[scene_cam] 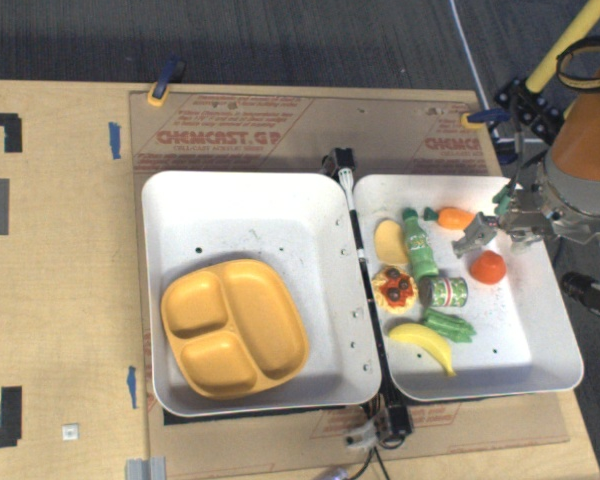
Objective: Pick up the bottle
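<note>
Two shallow white bins side by side on the bench: the left bin holds a yellow divided tray; the right bin holds the toy food lot. Item sought: the bottle, green, lying on its side near the bin's centre-left, cap toward 12 o'clock, base toward 6 o'clock. Neighbours: a pale yellow potato-like piece touching or just beside it at 9 o'clock; a small can just beside its base at 5 o'clock; a pizza-like disc at 7 o'clock; a carrot near the cap at 2 o'clock; a tomato well apart at 3 o'clock; a green pod and a banana farther toward 6 o'clock. The gripper hangs at 3 o'clock of the bottle, above the bin floor between carrot and tomato, carrying nothing; how wide its fingers stand cannot be told from this slant. Handling note, as judgement: the approach is not yet made. Best to travel toward 9 o'clock until centred over the bottle's mid-body, turn the fingers to close across the short axis, and descend there, since the 3 o'clock flank is clear while the 9 o'clock finger must slip between bottle and potato piece. Avoid the base end, where the can crowds. A round body lying flat is likely to roll if pinched off-centre.
</note>
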### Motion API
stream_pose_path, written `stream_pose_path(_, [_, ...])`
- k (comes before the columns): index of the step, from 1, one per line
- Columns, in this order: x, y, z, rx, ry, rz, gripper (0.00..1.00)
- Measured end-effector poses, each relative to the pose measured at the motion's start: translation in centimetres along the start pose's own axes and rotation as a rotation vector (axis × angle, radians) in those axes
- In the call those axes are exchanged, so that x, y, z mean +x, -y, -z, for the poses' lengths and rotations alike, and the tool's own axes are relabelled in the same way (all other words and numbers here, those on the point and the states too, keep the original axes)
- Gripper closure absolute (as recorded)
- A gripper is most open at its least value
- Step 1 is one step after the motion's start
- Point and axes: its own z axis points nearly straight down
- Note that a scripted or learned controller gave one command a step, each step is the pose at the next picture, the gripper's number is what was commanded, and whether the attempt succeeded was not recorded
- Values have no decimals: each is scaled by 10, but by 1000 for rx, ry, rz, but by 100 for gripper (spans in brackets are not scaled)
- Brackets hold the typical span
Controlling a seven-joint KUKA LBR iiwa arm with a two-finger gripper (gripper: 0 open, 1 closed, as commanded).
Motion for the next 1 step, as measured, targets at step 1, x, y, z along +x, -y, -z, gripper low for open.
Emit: stream_pose_path(1, [40,-17,-115,-5,0,-225,0])
